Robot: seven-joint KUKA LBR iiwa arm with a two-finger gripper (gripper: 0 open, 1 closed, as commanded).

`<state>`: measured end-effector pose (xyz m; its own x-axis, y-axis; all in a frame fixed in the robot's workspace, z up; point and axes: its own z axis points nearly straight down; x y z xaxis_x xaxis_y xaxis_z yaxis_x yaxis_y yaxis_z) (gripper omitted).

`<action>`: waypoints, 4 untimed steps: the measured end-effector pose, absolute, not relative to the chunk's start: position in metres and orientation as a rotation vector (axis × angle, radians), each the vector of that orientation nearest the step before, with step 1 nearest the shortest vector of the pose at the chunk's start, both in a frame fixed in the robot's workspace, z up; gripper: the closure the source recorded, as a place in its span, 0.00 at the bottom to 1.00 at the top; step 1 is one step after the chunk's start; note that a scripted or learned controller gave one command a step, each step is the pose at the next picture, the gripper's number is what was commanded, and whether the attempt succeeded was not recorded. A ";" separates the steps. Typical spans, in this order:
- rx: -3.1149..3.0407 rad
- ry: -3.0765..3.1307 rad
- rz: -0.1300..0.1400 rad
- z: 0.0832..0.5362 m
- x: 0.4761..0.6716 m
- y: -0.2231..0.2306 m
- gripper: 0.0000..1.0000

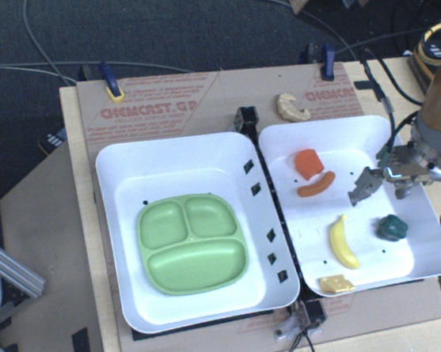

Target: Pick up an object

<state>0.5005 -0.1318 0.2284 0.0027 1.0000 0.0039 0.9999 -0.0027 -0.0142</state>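
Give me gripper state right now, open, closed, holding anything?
Gripper: cannot tell open or closed. It sits over the right bin, nothing seen between its fingers; hot dog and banana lie apart from it.

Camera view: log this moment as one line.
gripper over right bin, holding nothing | hot dog, banana, green toy lying loose | divided plate in left bin

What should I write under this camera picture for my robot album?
Robot gripper hovers in the right bin near a banana, hot dog and orange block; a green plate sits in the left bin.
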 end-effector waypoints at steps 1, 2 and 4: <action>-2.219 -2.220 0.000 0.234 0.503 -0.131 0.00; -2.218 -2.217 0.004 0.184 0.512 -0.136 0.00; -2.218 -2.216 0.003 0.082 0.519 -0.138 0.00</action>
<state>0.5191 -0.1382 0.0819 0.0008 1.0000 0.0029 1.0000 -0.0008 -0.0058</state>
